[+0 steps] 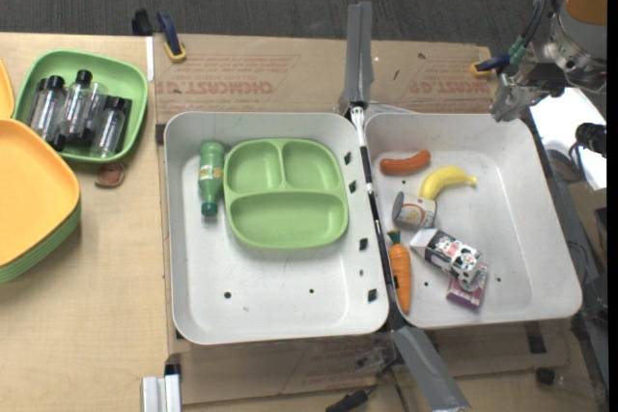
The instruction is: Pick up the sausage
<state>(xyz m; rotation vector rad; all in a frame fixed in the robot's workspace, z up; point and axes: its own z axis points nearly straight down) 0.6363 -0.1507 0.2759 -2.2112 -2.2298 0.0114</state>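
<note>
Camera view: gripper (509,99) hangs over the right bin's (541,304) far right corner, above the rim. Can't tell its state, too small and blurred.

Sausage (405,162) lies in the right bin's upper left, near the divider, just beside banana (446,180), apart from carton (450,258) and carrot (401,277).

Step, as judged: approach, nothing grasped yet. Next move calls for travel left across the bin, align w/ sausage's long axis, descend w/o clipping the banana.
</note>
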